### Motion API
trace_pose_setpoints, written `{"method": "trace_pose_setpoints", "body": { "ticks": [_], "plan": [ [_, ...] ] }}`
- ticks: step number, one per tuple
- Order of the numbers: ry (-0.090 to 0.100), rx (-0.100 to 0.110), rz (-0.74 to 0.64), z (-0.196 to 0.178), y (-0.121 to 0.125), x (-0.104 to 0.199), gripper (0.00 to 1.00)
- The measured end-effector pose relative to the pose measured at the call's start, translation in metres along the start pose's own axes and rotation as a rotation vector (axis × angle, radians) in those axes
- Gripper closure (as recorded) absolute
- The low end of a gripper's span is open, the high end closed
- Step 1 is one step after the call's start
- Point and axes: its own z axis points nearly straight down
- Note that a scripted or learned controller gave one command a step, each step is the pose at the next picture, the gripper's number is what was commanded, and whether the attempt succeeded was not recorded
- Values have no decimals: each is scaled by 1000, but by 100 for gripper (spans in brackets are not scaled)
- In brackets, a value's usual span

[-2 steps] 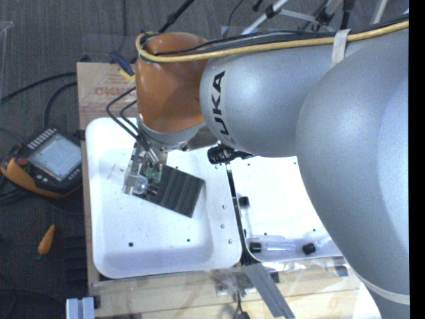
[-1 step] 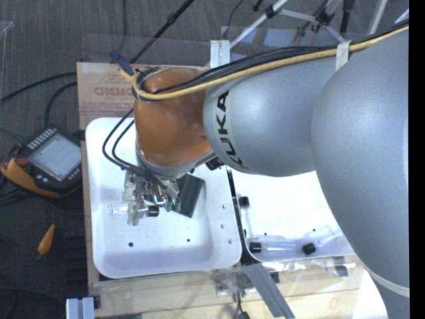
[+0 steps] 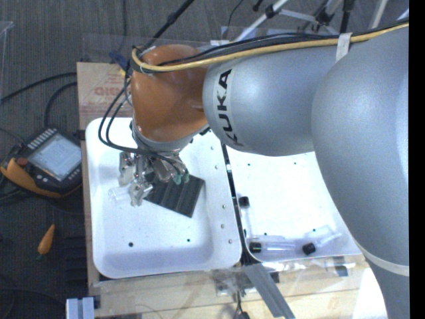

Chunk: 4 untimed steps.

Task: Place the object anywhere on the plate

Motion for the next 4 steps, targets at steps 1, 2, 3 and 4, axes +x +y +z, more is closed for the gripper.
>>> {"method": "trace_pose_setpoints", "body": {
  "ticks": [1, 2, 3, 4],
  "plan": [
    [-3, -1, -187, -3, -34, -71, 100],
    [0, -3, -262, 11, 2, 0, 100],
    [-3, 0, 186, -1, -51, -87, 100],
    [-1, 2, 115, -43, -11, -23, 100]
  ]
}}
